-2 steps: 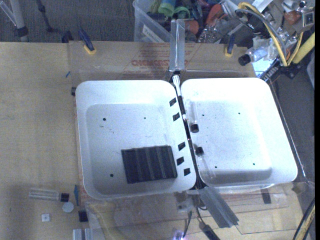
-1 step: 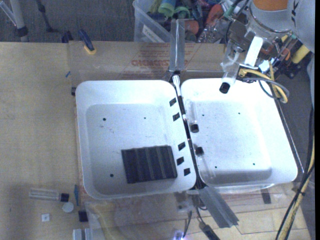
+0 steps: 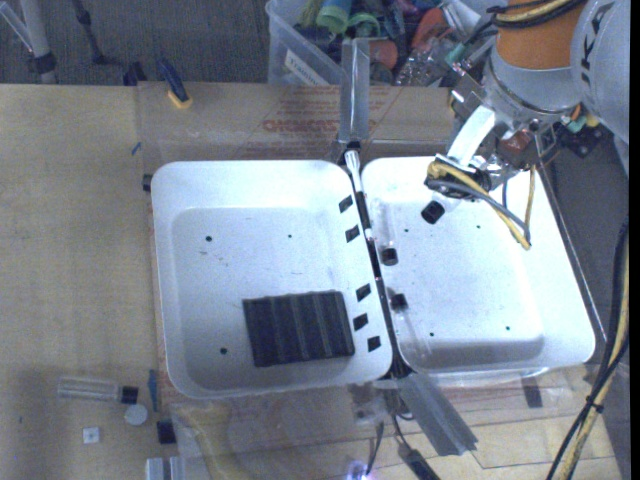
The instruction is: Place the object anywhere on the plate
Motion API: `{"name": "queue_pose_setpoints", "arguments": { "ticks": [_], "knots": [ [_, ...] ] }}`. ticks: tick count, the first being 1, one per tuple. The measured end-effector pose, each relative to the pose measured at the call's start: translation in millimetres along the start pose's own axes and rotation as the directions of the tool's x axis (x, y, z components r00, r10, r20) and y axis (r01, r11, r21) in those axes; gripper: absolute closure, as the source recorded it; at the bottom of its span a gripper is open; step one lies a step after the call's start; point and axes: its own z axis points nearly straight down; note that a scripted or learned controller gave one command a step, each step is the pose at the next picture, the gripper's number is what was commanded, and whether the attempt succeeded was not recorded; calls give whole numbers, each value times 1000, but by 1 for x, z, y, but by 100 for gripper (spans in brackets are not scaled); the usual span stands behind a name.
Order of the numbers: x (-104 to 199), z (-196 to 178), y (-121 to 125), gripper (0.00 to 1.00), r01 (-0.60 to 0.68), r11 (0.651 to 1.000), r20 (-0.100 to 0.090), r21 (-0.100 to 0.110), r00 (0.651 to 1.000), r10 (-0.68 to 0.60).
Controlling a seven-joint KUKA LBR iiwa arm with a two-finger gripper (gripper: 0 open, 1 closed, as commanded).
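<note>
Two jaws hang at the end of the grey arm with the orange band [image 3: 545, 28], over the far part of the right white bin [image 3: 560, 338]. I cannot tell if the jaws are spread or pressed together, because wires and a yellow cable [image 3: 505, 213] are bunched around them.

Just below the jaws and a bit to their left is a small black block [image 3: 432, 211]. I think this is the thing to be moved. It looks like it is on the bin floor, not in the jaws, but it is too small to be sure. The jaws are probably low and close to it so they can pick it up.

Far to the left of the jaws, past the wall where the two bins meet, is the left white bin [image 3: 200, 208]. A flat black plate with ridges [image 3: 298, 328] lies in its near part, well apart from the block. It lies flat and bare on top, so there is room to set the block down.

Behind the jaws, at the back of the wooden bench [image 3: 70, 218], stands a clear box of bright toys [image 3: 300, 38]. It is out of the way.
</note>
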Motion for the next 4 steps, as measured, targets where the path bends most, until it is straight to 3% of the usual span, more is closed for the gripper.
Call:
{"name": "queue_pose_setpoints", "arguments": {
  "ticks": [1,2,3,4],
  "knots": [
    [62,-79,-43,100,-180,984,-8,-5,984,180],
    [109,-38,-79,100,-416,909,-9,-4,909,416],
    [89,-100,-109,100,-148,989,-5,-6,989,148],
    [111,-101,-104,100,-417,909,-10,-4,909,417]
  ]
}}
